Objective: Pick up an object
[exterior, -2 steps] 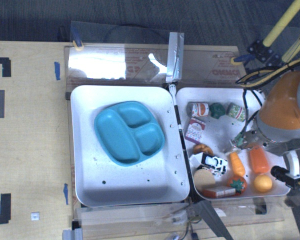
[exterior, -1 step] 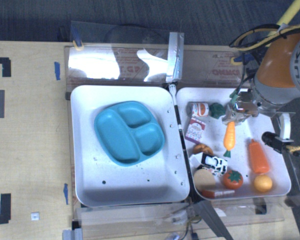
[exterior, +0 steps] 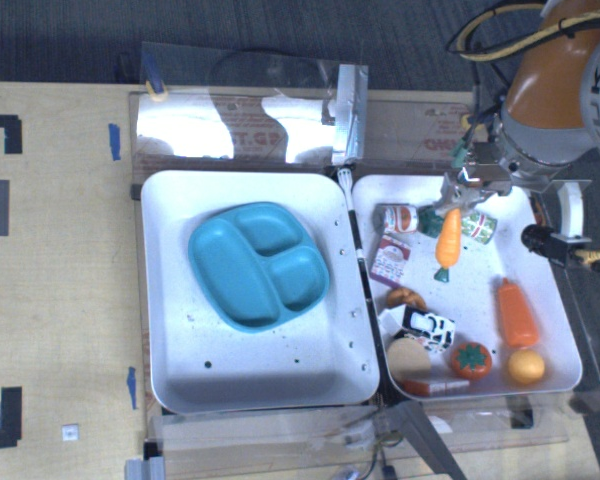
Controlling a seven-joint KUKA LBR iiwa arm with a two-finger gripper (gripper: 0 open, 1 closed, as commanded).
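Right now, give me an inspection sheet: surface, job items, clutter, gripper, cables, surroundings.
Surface: wooden bench bearing two white bins side by side.
Job's things: right bin holds toy carrot, orange cylinder, tomato, orange ball, two small cans, red packet, black-and-white toy.
Clutter: left bin holds a blue divided plate.
Gripper: gripper over the right bin's far side, at the carrot's top; grasp unclear.
Cables: yellow and black cables looped above the arm.
Surroundings: clear panel behind the bins, blue tape marks.

Gripper (exterior: 458,200) hanging over the right bin (exterior: 555,298), gripping a toy carrot (exterior: 447,240), blue divided plate (exterior: 258,264) lying in the left bin (exterior: 180,358)
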